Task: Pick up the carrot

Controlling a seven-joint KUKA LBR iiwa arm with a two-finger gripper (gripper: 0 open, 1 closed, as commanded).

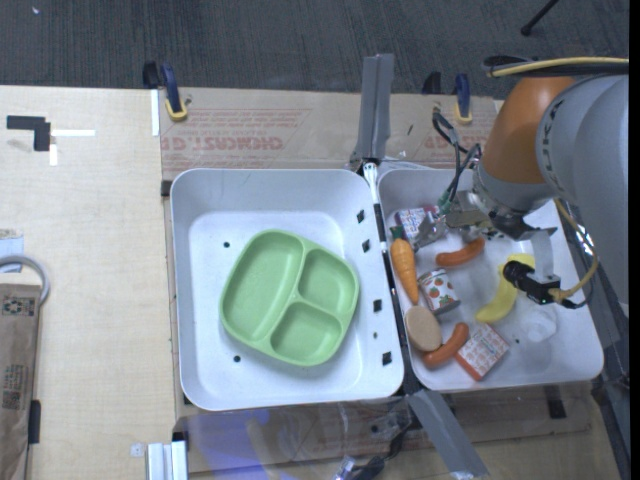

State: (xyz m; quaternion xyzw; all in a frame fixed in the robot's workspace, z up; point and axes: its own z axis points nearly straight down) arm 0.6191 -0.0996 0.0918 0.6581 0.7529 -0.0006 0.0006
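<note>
**Carrot lying free at the right bin's left wall; gripper above it, fingers unreadable**

You've got the carrot (403, 269) on the floor of the right bin (585, 368), tight against its left wall, roughly halfway along that wall. Long axis runs nearly parallel to the wall, tilted slightly: the thick end is toward the bin's far edge, the taper points to the near edge and leans a touch inward. Nothing is gripping it.

The gripper (437, 225) sits in the far-left part of the same bin, just beyond the carrot's thick end and a bit further from the wall. You can't tell from this view whether it's spread or closed; the dark hardware blends with the clutter under it. The arm (560, 138) comes in over the bin's far-right corner, orange band up top.

Around the carrot:
- a small printed carton (438, 292) just beside its tapered half, on the inward side
- a tan potato-shaped piece (422, 327) right off the tip, toward the near edge
- a sausage (445, 345) touching that piece, angled toward the near edge
- a second sausage (460, 255) near the bin's middle, close to the gripper
- a banana (502, 298) toward the right wall
- a red-and-white box (483, 352) by the near edge

The left bin (200, 368) holds a green divided plate (290, 297), set mid-floor, well apart from the carrot.
</note>
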